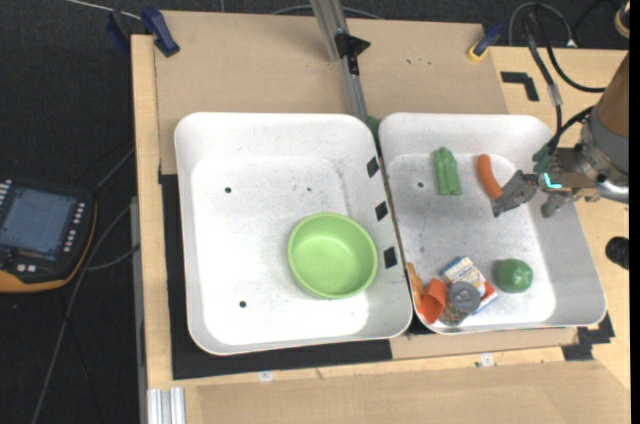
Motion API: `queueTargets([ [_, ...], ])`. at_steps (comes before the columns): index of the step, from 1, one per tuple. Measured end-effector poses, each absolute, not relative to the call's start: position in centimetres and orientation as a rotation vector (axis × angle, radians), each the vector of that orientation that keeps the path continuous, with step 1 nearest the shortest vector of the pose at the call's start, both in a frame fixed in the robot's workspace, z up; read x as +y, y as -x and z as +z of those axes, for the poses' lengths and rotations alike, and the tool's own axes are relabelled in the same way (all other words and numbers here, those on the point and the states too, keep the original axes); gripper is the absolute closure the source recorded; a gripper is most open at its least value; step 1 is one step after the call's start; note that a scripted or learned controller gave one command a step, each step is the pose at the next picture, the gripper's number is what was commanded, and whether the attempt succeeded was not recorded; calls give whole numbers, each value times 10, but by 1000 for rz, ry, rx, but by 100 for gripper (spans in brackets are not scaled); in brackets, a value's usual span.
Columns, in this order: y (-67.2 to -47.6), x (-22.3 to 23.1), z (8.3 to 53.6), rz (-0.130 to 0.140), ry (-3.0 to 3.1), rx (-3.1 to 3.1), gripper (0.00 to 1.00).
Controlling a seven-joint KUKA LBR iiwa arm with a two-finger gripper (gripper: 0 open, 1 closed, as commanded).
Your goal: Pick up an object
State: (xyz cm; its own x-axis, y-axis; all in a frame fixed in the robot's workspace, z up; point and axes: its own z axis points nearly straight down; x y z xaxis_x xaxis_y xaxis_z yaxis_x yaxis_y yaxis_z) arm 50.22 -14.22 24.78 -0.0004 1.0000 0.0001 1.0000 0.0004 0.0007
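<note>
Two white bins (200,162) sit on the bench; spread, unladen fingers (530,199) hover beside a small, elongated orange object (488,174).

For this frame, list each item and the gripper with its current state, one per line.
gripper: open, over the right bin, holding nothing
green bowl: upright in the left bin
green block: lying flat in the right bin
orange piece: lying beside the gripper's fingers
green ball: resting near the right bin's front
small clutter pile: heaped at the front edge
</note>
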Motion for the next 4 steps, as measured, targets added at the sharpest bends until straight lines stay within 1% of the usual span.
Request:
queueTargets([
  [1,-502,-142,248,1,-2221,2222,0],
  [2,-502,-135,203,-3,-2223,2224,0],
  [3,-495,-131,143,-4,-2224,2225,0],
  [4,-494,-131,93,-3,-2224,2224,0],
])
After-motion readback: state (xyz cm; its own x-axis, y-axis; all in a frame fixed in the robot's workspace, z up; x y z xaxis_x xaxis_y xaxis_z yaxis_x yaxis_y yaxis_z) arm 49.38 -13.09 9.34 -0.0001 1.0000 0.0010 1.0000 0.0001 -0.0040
